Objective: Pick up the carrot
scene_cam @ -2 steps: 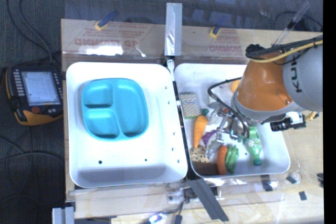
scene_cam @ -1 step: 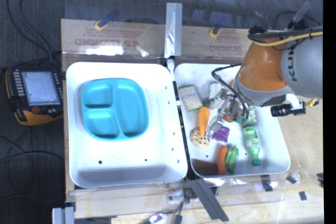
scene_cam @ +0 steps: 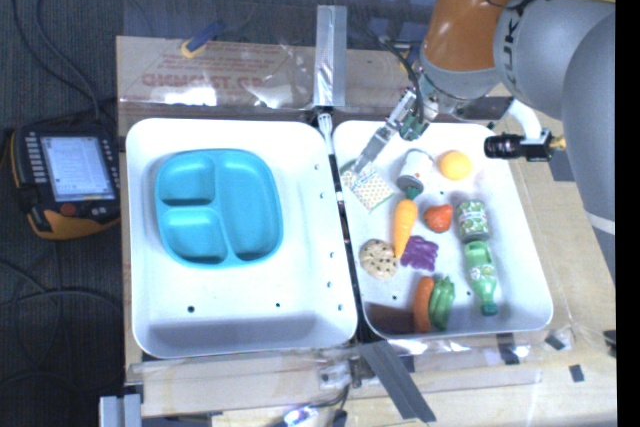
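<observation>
My arm (scene_cam: 540, 35) comes in from the right, grey with its orange band above the wrist, and hangs over the top edge of the right bin. The worktop (scene_cam: 140, 55) carries 2 shallow white bins side by side: the left bin (scene_cam: 140, 245) holds a blue divided plate (scene_cam: 215, 205) with 3 compartments, and the right bin (scene_cam: 530, 255) holds the play food. My tool (scene_cam: 372, 147) sits at the upper left of the right bin, slanting down and to the left, its tip just above a small pale checked piece (scene_cam: 366, 185); I cannot tell whether it is spread or pressed together, and nothing shows between its tips. The carrot (scene_cam: 403, 225) lies near the middle of the right bin, orange, running top to bottom with its thin end down, apart from my tool and just below a white and dark cup-like piece (scene_cam: 411, 171). A cookie (scene_cam: 378, 258) lies at its lower left and a purple piece (scene_cam: 418, 253) at its lower right. A green bottle (scene_cam: 481, 280) lies along the right side, below a green can (scene_cam: 471, 218). A red tomato (scene_cam: 438, 217) sits right of the carrot, a yellow lemon (scene_cam: 454, 164) above that, and a green pepper (scene_cam: 441, 300) beside a red one (scene_cam: 423, 303) near the bottom. A handheld pendant (scene_cam: 65, 177) lies off the worktop at the left.
</observation>
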`<state>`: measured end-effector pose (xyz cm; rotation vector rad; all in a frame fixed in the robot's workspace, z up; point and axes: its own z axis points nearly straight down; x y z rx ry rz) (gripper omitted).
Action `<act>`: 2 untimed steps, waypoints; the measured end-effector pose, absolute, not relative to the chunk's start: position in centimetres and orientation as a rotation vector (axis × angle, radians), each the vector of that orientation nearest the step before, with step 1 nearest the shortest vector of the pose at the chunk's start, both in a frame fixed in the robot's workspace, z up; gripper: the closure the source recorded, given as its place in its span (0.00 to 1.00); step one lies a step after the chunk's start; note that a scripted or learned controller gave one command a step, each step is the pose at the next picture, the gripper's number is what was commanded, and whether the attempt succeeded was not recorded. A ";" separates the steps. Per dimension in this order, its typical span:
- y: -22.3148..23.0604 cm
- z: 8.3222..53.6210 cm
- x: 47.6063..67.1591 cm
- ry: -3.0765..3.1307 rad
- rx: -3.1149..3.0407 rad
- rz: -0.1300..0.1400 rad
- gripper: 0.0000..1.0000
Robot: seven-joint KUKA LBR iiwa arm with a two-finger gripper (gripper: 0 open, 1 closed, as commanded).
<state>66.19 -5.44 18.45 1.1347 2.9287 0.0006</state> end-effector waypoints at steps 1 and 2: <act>-11.4 16.8 57.0 2.892 1.226 -0.004 0.00; -10.8 9.5 57.7 2.855 1.275 0.007 0.00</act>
